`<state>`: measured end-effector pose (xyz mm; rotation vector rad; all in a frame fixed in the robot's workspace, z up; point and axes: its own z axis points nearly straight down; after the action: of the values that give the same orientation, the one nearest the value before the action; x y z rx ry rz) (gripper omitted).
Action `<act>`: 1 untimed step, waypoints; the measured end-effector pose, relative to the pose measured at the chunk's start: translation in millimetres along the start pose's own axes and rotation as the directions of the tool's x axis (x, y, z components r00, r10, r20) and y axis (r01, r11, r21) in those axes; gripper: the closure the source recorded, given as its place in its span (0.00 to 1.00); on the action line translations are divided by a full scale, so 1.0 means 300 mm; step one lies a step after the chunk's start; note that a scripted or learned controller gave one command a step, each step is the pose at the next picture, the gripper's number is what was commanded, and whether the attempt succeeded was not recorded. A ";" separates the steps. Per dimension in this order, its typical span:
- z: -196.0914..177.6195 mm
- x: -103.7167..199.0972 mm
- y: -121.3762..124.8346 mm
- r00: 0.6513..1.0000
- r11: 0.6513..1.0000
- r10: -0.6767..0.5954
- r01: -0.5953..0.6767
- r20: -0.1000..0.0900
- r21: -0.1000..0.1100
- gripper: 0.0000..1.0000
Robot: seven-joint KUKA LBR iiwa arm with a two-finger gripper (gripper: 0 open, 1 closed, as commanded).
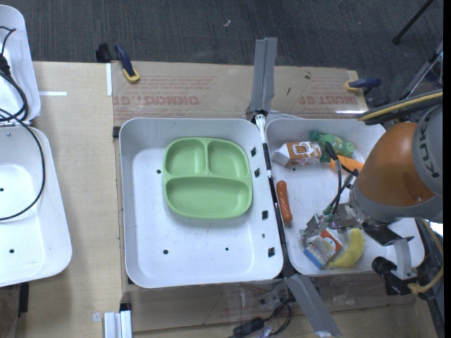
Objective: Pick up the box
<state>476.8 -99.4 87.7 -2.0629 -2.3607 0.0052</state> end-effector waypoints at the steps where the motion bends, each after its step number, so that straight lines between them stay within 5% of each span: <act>1: 0.000 0.005 0.002 0.995 0.995 -0.102 0.102 0.001 -0.001 0.00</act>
<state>477.1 -97.8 87.9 -1.9401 -2.4638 0.0042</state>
